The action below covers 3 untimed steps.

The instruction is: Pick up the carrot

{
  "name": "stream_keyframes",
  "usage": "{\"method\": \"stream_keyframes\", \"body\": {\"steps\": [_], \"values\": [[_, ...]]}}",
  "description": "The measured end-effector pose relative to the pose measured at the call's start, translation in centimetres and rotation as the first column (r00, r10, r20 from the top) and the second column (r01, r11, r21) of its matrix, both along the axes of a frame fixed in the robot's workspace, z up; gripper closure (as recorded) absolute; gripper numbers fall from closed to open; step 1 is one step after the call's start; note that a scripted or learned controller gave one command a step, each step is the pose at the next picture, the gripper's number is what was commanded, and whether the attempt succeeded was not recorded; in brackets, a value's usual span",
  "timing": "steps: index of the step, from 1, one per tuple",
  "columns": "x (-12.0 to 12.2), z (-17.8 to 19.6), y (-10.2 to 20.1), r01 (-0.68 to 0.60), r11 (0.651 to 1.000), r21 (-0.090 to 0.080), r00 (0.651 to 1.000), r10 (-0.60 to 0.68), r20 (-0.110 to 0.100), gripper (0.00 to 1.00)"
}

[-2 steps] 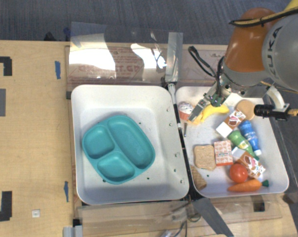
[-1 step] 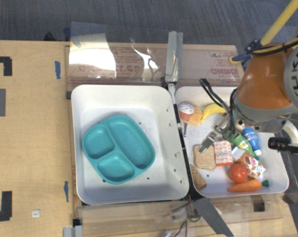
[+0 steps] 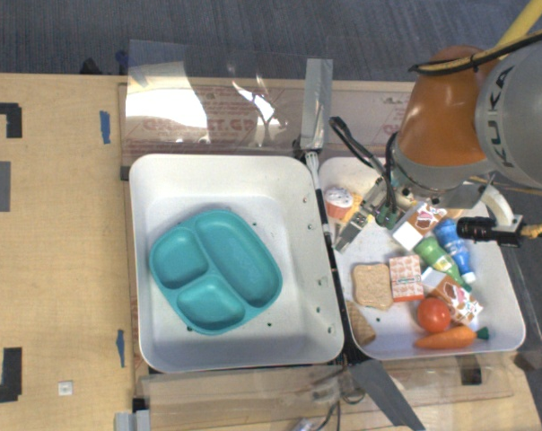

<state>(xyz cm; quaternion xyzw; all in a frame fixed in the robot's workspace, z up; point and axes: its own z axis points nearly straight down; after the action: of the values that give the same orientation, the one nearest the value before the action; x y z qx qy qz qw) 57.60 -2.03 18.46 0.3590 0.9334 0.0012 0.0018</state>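
The carrot is orange with a small green end and lies along the front edge of the right bin, just below a red tomato. My gripper hangs from the arm's orange-banded wrist over the left back part of that bin, well away from the carrot, which lies to its front right. Nothing shows held in it.
The right bin also holds a slice of bread, a red-and-white carton, a blue and green bottle, a small can and other small packs. The left bin bears a teal divided plate.
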Motion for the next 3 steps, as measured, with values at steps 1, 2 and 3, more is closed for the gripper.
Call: {"method": "stream_keyframes", "body": {"steps": [1,2,3], "values": [[7.0,0.1,-0.9,-0.046,0.999,-0.002,0.999,0.046,0.001,0.00],[-0.8,0.1,-1.4,-0.161,0.987,-0.001,0.987,0.161,-0.003,0.00],[5.1,-9.1,-7.7,0.033,0.999,-0.001,0.999,-0.033,-0.001,0.00]]}}
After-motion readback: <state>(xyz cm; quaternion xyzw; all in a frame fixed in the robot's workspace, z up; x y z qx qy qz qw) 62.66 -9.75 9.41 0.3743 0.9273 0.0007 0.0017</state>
